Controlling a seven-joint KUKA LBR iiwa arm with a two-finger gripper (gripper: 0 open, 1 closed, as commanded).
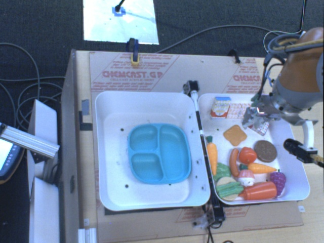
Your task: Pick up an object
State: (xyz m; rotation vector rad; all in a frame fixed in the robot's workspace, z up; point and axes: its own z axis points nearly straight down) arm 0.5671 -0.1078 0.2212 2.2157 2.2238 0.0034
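Observation:
The right bin (298,189) holds several toy foods. A red and white carton (220,107) lies at its back, with an orange cracker (235,134) and a brown round cookie (265,150) in front of it. Closer to the front lie a red tomato (247,155), a sausage (233,161), a carrot (212,157), purple grapes (278,180) and a red pepper (260,190). My gripper (254,117) hangs low over the back right of this bin, between the carton and the cookie, just above a small pale speckled piece (261,128).
The left bin (109,151) holds a blue divided plate (159,153). A divider rail (200,135) runs between the bins. Green toy vegetables (227,186) and an orange carrot (261,168) crowd the right bin's front. The arm's grey body (301,80) looms over the back right corner.

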